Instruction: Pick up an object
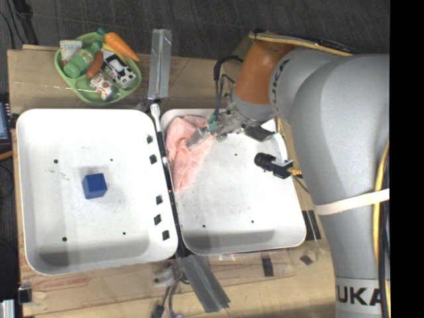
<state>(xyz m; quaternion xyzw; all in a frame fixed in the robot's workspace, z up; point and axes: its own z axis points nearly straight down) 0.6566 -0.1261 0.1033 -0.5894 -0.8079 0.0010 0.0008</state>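
1. Camera view: the pincer (207,132) reaches into the right bin (265,234), its tips touching the pink cloth (183,154); whether it grips cannot be told.
2. A blue cube (95,185) lies well left of the pincer, in the left bin (40,244).

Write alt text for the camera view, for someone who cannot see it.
A grey robot arm reaches from the right, its tool at a crumpled pink cloth in the right white bin. A small blue cube lies in the left white bin; a green bowl of toy food sits behind.
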